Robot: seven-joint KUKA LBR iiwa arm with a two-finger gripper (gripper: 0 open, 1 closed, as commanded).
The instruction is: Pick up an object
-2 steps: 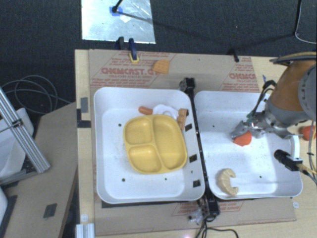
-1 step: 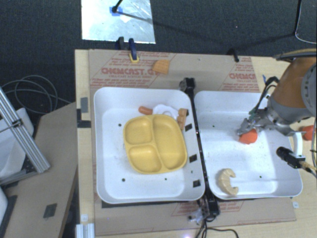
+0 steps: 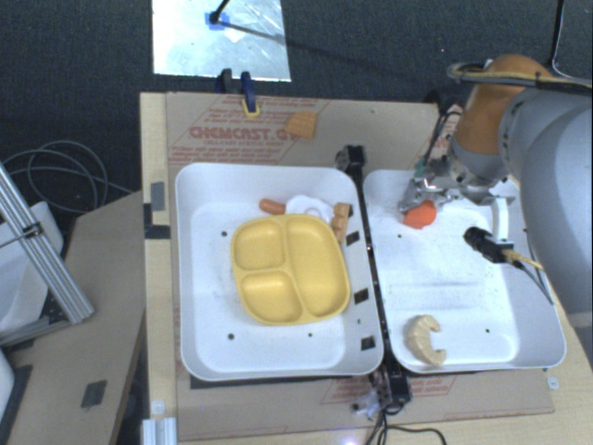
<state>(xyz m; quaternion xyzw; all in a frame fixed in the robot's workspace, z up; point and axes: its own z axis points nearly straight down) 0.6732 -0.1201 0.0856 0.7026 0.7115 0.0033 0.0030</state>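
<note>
Floor is dark carpet, with a shiny foil sheet lying on it well beyond the plate's far side. Bench is covered by printed cardboard. A blue clamp grips the cardboard's far edge and a tan chunk sits loose on it, both beyond the plate. Loose cables and an aluminium rail are well off to view-left of the plate.

Yellow divided plate sits mid left bin. Sausage is just past the plate's far edge, with a white piece beside it touching the far rim. A tan stick is at the plate's far right corner.

Right bin is view-right of the plate, across the divider. Croissant lies view-right of the plate's near corner, well apart from it.

Arm comes in from view-right, with the orange band above the wrist and the wrist tilted down toward the plate side. Gripper is low in the right bin, level with the plate's far edge. Orange lump is right at the gripper tip, touching or nearly so. Can't tell whether the gripper is open, closed or actually gripping the lump
</note>
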